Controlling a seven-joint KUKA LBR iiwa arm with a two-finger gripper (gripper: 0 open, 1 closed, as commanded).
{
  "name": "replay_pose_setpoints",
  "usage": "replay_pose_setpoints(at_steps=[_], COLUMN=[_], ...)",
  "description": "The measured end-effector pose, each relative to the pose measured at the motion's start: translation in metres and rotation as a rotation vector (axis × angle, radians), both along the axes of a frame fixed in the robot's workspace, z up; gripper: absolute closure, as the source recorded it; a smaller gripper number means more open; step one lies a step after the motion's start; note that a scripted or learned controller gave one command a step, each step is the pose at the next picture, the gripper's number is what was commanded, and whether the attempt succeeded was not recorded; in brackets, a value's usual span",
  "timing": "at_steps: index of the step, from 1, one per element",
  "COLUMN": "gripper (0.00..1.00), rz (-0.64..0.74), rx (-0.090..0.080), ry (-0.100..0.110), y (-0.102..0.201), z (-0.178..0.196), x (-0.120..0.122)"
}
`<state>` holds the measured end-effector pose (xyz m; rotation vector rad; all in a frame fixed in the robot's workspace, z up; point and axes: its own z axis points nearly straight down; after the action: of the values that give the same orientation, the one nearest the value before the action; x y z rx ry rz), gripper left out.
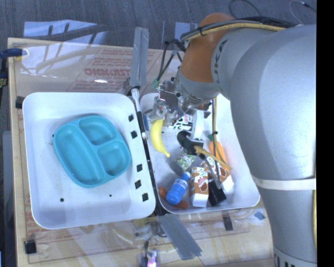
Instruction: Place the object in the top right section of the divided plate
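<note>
grey arm (273,93) bent over right bin (242,196), gripper (170,107) above banana (157,138)

A blue bottle (178,189) and small cartons (199,183) lie near a carrot (218,152) in my right bin (242,166).

— What kind of place am I working in?
— I think a robot lab: a big grey arm (267,93), two white bins (39,149), clamps (11,53) on the bench's far left, loose cables (250,7).
</note>
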<state>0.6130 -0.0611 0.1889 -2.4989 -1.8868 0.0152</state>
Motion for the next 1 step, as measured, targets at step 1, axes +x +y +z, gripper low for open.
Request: replay_pose_setpoints(at_steps=[1], gripper=[1.00], rz=[0.211], rx=[0.000], ry=[-0.005], y=[0.0341], z=[0.0005], x=[-0.0476])
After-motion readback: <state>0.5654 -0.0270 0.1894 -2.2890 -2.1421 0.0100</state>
